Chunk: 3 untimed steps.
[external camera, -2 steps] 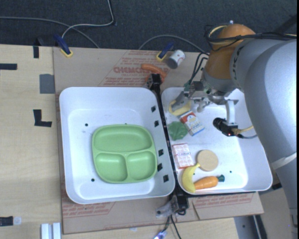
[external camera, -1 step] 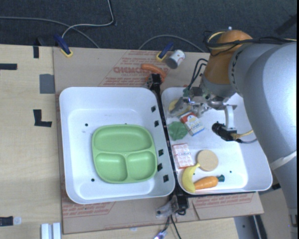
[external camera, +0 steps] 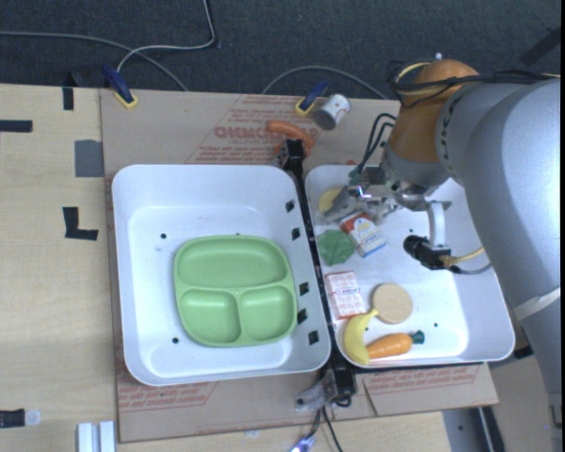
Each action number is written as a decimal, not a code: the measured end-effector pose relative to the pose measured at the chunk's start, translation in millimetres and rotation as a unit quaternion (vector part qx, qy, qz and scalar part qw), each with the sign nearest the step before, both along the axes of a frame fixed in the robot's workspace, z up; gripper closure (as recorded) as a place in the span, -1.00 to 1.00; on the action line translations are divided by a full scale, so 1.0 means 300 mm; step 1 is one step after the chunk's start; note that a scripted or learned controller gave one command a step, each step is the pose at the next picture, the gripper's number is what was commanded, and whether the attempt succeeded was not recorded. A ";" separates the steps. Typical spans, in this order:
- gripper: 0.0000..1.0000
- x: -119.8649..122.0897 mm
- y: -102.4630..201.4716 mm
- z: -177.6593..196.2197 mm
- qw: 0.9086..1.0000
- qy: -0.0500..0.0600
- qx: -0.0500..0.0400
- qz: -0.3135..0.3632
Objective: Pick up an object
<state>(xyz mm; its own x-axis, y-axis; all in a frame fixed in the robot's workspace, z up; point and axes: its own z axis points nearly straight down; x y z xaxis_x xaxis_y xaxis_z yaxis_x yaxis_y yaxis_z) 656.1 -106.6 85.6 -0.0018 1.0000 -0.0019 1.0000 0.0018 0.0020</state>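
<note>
Reaching into the right shallow white bin (external camera: 471, 342), the pincer (external camera: 365, 196) sat low at its far left corner; whether it was released or clenched could not be told. Just below it lay a small red-and-white carton (external camera: 364, 234), print unreadable, and a crumpled green piece (external camera: 336, 247). Further below: flat white packet with red print (external camera: 344, 293), illegible, round tan disc (external camera: 393, 302), yellow banana (external camera: 356, 335), orange carrot (external camera: 390, 346). Left bin (external camera: 141, 243) held a green divided plastic tray (external camera: 234, 288). Brown cardboard (external camera: 235, 130) behind carried red lettering, not legible.
</note>
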 end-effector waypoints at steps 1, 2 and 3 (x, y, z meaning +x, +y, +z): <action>-1.00 -0.044 0.036 0.000 1.000 0.000 0.000 -0.001; -1.00 0.043 0.015 -0.001 1.000 0.000 0.001 0.000; -1.00 -0.017 -0.052 0.001 1.000 0.000 0.000 -0.001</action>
